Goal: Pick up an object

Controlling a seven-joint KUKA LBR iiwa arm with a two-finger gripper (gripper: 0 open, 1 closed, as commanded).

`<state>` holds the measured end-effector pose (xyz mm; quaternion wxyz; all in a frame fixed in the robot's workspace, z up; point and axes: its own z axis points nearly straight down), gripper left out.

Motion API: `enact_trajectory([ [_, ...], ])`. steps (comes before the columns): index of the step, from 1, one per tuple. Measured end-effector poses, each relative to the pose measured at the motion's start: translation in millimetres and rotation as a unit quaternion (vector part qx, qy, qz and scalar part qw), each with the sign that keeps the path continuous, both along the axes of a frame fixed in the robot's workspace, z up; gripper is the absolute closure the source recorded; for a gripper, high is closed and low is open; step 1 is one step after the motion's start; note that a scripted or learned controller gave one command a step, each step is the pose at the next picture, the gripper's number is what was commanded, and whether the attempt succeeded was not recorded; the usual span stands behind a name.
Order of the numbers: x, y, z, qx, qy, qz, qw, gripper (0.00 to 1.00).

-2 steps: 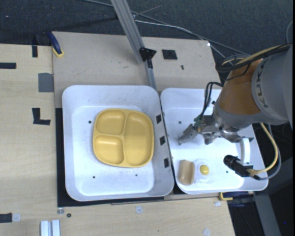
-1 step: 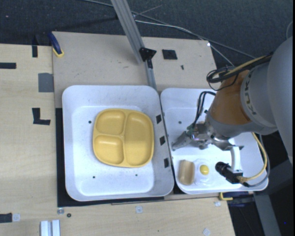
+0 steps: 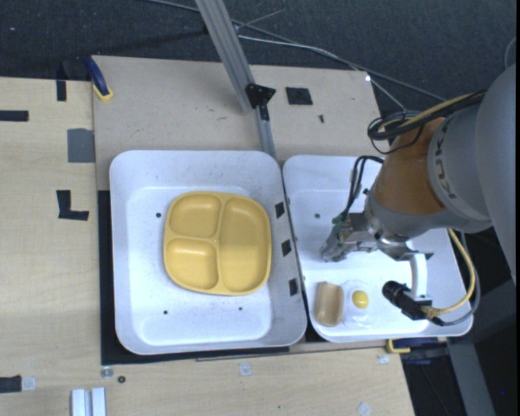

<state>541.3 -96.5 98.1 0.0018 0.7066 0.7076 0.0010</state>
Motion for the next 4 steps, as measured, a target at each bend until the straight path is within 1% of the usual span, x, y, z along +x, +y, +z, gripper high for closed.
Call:
enact_trajectory([
  [1,-1,-6,61,0.0002,0.000,-0.001,1.0000,1.00],
  [2,9,-5,117,0.0001,0.000,0.000,1.0000,1.00],
  [3,9,-5,101,0.0000,0.004,-0.001,1.0000,1.00],
  [4,31,47,105,0.0010,0.002,0.002,1.0000,1.00],
])
